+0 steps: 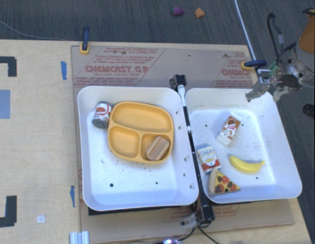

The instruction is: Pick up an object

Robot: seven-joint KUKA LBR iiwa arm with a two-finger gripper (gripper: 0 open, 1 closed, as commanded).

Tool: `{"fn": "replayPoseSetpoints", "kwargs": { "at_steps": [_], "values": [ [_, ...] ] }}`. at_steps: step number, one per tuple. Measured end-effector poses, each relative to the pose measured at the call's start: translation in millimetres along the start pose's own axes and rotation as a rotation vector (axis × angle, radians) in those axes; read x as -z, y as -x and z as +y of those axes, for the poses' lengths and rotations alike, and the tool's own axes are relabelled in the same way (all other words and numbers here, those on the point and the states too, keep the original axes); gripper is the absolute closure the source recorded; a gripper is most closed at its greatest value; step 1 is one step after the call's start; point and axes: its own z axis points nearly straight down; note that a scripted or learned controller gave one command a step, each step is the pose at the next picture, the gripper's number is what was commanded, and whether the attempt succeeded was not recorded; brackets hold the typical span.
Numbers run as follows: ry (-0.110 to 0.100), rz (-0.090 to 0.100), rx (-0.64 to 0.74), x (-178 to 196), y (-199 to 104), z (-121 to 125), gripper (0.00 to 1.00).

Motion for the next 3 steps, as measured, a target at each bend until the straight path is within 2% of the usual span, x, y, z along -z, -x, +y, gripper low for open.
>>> {"fn": "replayPoseSetpoints", "kwargs": {
  "at_steps": [1, 2, 3],
  "values": [
    [0.003, -0.002, 0.0, -151, 18, 10, 0.0],
    [0.008, -0.003, 0.0, -158, -38, -38, 0.0],
    [0.011, -0.004, -0.001, -158, -35, -90, 0.0]
  ]
}}
